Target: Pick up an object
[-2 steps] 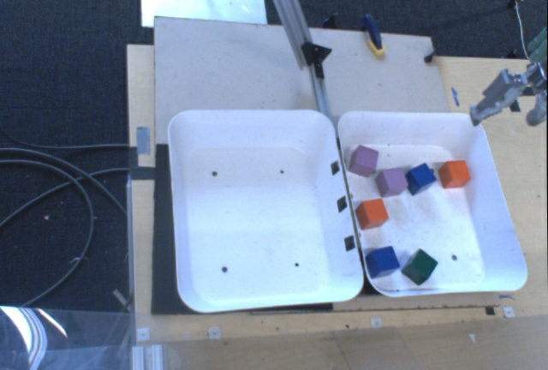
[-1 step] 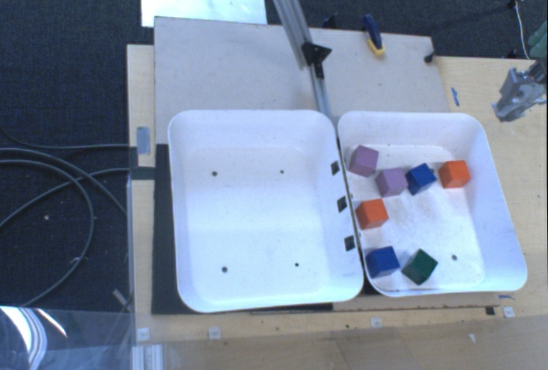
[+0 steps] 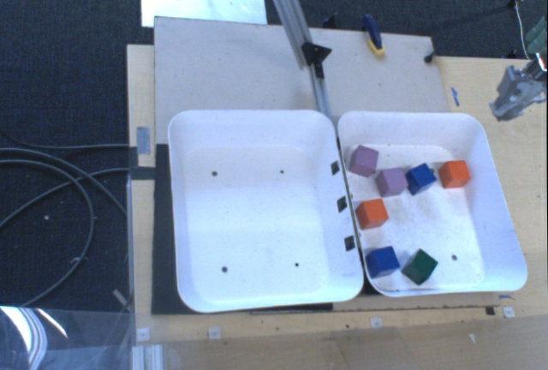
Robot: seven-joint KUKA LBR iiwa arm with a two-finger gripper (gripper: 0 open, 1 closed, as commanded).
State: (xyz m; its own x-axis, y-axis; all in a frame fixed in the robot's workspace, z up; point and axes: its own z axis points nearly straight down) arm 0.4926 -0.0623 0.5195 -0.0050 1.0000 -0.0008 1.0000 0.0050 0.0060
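The right bin (image 3: 492, 180) holds several small blocks: two purple blocks (image 3: 365, 160) (image 3: 391, 182), a blue block (image 3: 419, 178), an orange block (image 3: 454, 174), a second orange block (image 3: 371, 213), a second blue block (image 3: 382, 261) and a dark green block (image 3: 419, 266). My gripper (image 3: 515, 96) shows at the right edge of the camera view, up beyond the right bin's far right corner, well away from the blocks. Nothing is visible between its fingers.
The left bin (image 3: 257, 214) sits beside the right one. A slanted metal pole (image 3: 287, 4) rises behind the bins, ending at a black clamp (image 3: 315, 54). A blue clip (image 3: 372, 32) lies on the board behind. Black cables (image 3: 51, 188) run on the floor at left.
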